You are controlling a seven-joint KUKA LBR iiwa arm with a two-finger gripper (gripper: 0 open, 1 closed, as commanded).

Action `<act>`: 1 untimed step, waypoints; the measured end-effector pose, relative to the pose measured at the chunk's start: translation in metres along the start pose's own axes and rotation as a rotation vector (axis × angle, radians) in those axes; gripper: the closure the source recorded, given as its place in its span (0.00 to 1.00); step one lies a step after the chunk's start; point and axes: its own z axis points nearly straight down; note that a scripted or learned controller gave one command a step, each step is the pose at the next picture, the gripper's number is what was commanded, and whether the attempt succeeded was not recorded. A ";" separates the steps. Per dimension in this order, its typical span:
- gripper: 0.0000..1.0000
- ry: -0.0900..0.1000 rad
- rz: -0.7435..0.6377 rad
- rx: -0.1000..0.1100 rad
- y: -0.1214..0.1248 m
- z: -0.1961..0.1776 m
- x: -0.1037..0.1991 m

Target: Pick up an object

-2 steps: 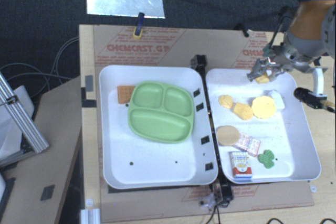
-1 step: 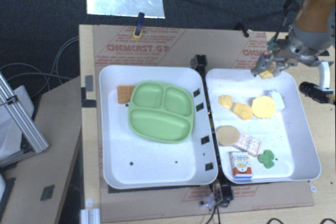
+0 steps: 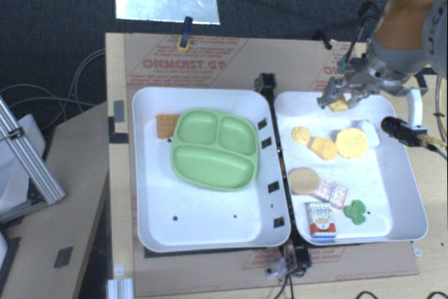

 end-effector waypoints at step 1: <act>1.00 0.001 0.000 0.003 -0.015 0.009 0.050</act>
